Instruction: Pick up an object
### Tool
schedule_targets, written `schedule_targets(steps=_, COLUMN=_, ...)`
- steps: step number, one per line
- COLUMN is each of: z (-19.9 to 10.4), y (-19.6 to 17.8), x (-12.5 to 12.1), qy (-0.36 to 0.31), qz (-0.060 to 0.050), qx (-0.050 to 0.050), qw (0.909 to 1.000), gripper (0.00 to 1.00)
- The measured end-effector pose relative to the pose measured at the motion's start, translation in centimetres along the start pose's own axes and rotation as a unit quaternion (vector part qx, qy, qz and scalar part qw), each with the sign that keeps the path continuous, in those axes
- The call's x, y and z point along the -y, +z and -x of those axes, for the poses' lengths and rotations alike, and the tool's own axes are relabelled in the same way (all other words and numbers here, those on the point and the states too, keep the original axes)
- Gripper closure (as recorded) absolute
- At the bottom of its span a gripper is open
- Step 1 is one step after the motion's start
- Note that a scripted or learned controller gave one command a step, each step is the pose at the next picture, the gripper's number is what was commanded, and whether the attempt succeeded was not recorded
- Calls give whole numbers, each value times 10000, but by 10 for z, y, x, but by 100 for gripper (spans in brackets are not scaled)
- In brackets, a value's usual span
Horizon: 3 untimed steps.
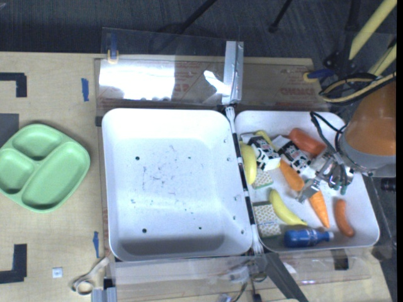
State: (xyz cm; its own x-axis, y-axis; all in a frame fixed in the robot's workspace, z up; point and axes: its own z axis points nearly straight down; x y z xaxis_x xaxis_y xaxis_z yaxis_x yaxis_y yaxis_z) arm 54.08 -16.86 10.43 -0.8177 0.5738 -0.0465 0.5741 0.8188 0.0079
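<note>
Carrot (320, 209): orange, tapered, beside gripper (310, 192).

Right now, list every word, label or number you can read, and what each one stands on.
None can be read.
Reddish print on the clear panel behind the bins: blurred.
Label on the blue bottle: too small.
Black-and-white pattern on the pack in the right bin: no letters legible.
</note>
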Motion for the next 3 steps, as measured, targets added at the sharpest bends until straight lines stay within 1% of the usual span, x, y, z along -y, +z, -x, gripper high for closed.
schedule_targets(steps=1, z=2, y=17, x=15, qy=-189, qz=-24, qx=-191, qw=9996, gripper=0)
schedule_targets(steps=2, z=3, y=7, x=14, qy=-184, qz=-11, qx=-184, qw=9997, gripper=100)
schedule_targets(steps=3, z=25, y=-115, x=-51, qy=153, qz=-28, qx=-208, qw=9997, gripper=100)
